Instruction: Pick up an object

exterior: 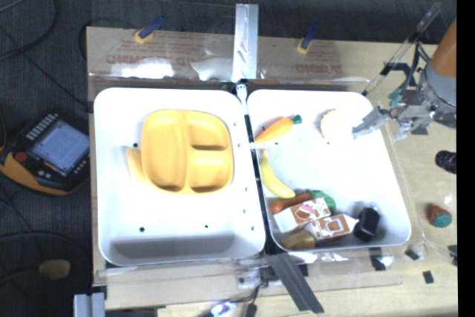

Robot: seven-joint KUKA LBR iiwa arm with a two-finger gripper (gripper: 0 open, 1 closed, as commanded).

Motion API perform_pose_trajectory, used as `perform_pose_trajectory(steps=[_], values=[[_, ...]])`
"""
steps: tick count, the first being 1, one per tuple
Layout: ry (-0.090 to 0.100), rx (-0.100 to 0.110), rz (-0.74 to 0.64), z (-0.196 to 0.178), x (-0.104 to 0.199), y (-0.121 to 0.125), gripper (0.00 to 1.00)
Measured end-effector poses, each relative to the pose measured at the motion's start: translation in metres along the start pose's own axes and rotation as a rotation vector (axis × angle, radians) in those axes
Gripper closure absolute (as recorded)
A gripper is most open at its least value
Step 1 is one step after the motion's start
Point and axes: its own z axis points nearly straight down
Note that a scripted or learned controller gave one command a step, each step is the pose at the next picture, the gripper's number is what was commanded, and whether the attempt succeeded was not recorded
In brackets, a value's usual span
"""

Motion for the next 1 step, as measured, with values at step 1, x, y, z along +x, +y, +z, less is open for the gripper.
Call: perform_pose_trajectory(steps=[1], values=[[-0.003,-0.001,-0.134,0.1382,0.0616,0.0354,0.00]])
